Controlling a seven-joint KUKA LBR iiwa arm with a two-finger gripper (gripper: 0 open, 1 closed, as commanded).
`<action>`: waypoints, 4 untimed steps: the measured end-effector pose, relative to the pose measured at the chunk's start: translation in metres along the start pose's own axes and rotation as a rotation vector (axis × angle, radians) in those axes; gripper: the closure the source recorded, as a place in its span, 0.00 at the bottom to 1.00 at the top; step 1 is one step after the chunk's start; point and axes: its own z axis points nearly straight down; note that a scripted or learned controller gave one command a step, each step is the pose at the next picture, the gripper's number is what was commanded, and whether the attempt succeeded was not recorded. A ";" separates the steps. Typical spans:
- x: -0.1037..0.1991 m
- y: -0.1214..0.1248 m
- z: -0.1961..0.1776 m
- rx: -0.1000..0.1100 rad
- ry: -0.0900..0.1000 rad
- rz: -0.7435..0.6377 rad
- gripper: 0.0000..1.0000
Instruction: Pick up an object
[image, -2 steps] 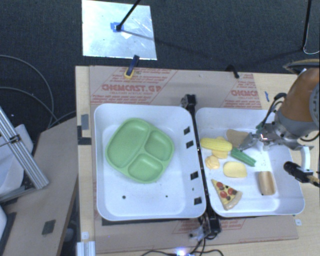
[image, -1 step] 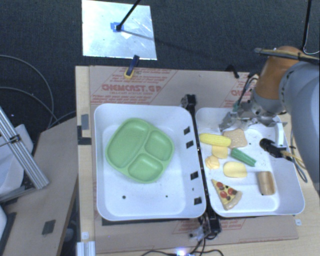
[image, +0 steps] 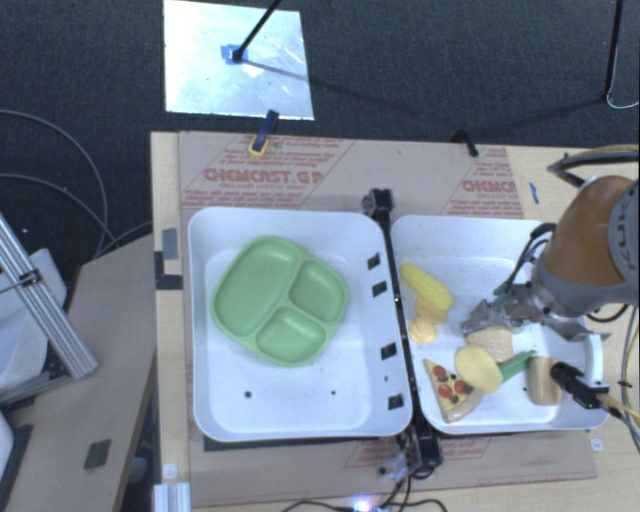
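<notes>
Gripper (image: 487, 316) low over the right-hand white bin (image: 470, 232), at the end of the grey KUKA arm (image: 590, 250) with its orange band, reaching in from three o'clock; whether its metal fingers are parted or closed cannot be told from this slanted overhead view, and nothing is visibly caught between them. Toy food crowds the bin around it: a yellow corn cob (image: 426, 284) lies at ten o'clock from the gripper, a small pale yellow piece (image: 423, 331) just below the cob, a cream-coloured round piece (image: 492, 342) directly under the gripper's tip (touching or merely beneath, unclear), a yellow lemon-like item (image: 478, 368) at six o'clock with a green stalk-like piece (image: 516, 366) beside it, a pizza slice (image: 450, 388) near the bin's front edge, and a tan piece (image: 543, 380) at five o'clock. In the left-hand white bin (image: 230, 410), well apart from the gripper, rests a green divided plate (image: 280, 300), three compartments showing.
</notes>
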 end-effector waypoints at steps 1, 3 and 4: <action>0.037 0.074 0.000 -0.010 -0.001 -0.013 0.00; -0.044 0.034 0.001 -0.008 -0.004 -0.005 0.00; -0.005 -0.060 0.001 0.000 0.001 -0.004 0.00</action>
